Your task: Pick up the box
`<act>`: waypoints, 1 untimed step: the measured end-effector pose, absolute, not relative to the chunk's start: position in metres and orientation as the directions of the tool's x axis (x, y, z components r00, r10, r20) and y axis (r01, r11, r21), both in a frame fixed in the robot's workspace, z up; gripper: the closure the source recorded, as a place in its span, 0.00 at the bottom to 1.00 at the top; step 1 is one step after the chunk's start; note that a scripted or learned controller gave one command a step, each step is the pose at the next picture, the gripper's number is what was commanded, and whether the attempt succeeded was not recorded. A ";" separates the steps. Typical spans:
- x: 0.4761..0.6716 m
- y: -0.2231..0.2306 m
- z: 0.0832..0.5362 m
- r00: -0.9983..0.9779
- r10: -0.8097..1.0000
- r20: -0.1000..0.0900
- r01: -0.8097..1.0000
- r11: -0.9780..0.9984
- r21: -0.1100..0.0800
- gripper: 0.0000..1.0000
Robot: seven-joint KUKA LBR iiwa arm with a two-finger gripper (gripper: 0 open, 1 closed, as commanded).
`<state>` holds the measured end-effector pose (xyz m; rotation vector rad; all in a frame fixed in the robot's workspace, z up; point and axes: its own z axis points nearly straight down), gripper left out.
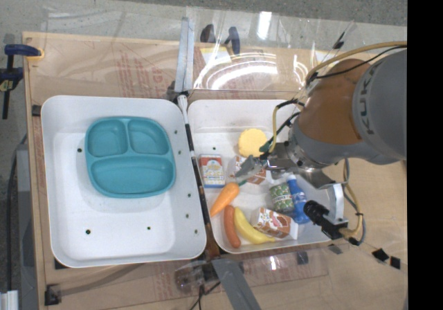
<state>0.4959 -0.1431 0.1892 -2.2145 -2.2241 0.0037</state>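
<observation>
Reaching in from the right of the camera view, the grey arm [360, 111] with its orange band bends over the right bin [208, 118], and its hand [250, 169] hangs low among the items there. Two metal fingers [242, 171] point toward the left, their tips slightly apart and sitting over a small red and white packet [255, 176]; nothing is visibly clamped between them.

A box [212, 169], small, white and red, lies flat near the left wall of the right bin, just left of the fingertips and apart from them. Below it an orange carrot [224, 199] lies at a slant, with a second orange piece [231, 227] and a yellow banana [248, 228] near the bin's lower edge. A yellow round thing [252, 142] sits just above the hand. To the right of the banana lies a printed carton [275, 223], and above that a green can [281, 198] beside a blue bottle [296, 198], both partly under the wrist.

In the left bin [62, 232] sits a teal divided plate [130, 156] with three compartments. Both bins rest on the wooden surface [104, 66], where a blue clamp [12, 70] grips the left edge.
</observation>
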 end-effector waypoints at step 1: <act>0.552 -0.149 0.177 -0.101 0.995 -0.001 0.995 0.101 -0.001 0.00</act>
